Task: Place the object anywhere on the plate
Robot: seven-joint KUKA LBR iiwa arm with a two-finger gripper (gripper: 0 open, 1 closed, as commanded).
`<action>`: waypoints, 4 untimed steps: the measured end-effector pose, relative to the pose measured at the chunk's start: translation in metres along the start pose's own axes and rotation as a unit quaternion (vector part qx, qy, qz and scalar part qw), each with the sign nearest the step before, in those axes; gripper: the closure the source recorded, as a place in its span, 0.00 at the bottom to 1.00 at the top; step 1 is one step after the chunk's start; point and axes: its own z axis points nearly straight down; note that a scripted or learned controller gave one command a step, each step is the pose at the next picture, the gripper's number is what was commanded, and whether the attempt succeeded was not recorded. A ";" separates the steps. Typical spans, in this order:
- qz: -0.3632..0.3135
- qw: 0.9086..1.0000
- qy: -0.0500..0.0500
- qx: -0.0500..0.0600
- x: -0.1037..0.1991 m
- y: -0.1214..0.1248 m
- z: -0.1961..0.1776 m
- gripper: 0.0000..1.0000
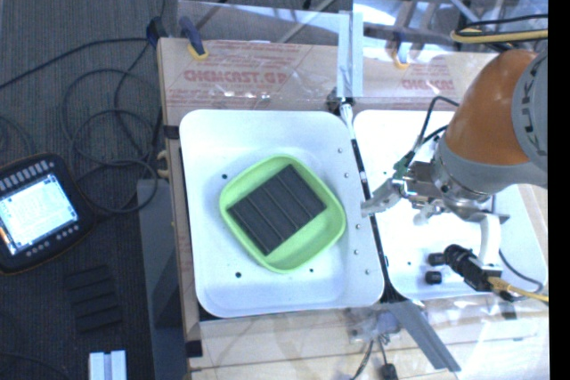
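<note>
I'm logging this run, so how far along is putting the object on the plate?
It looks done: the dark ribbed slab lies flat inside the green plate in the left bin. Nothing appears in hand; the arm's hand sits over the right bin, beside the divider. Only pulling away seems left.

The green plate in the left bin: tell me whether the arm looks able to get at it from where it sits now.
Probably yes. The green plate lies open from above in the left bin, with only a dark ridged slab on it. The gripper is over the divider between the bins, right beside the plate, with nothing between them.
</note>
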 end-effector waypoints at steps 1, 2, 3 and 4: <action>0.198 0.980 -0.001 0.000 -0.063 0.011 -0.017 0.00; 0.265 0.964 -0.001 -0.001 -0.087 0.008 -0.168 0.00; 0.415 0.910 -0.001 -0.001 -0.114 0.012 -0.221 0.00; 0.530 0.848 -0.001 0.000 -0.129 0.014 -0.221 0.00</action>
